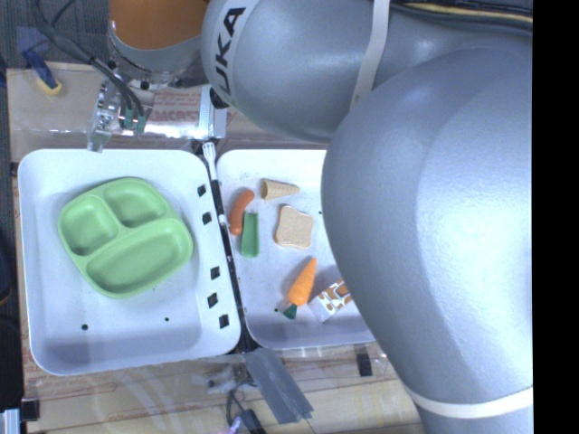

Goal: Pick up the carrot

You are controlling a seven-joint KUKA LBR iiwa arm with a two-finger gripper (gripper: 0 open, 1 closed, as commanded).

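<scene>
Camera view. The carrot (302,285) lies in the right bin (271,333), near its front edge, tilted, with its green top toward the front-left and its orange tip toward the rear-right. A small printed packet (331,300) lies just beside it on the right. The claw (116,116) is at the rear edge of the left bin (54,351), near that bin's rear-left corner, over the desk (136,396) strip behind the bin. The carrot is well apart from the claw: it sits in the other bin, toward the front, with the divided green plate (127,235) between the two positions. Whether the claw is apart or together cannot be told; nothing is visible in it.

The arm (434,197) enters from the right and covers the right side of the right bin. Its grey links run across the rear of the right bin to the orange band (154,3), which sits above the wrist at the rear of the left bin, the wrist pointing down toward the desk.

Other contents of the right bin: a sausage (239,210) and a green piece (250,233) touching side by side near the left wall, a bread slice (294,227) in the middle, a cone (279,188) near the rear edge.
</scene>
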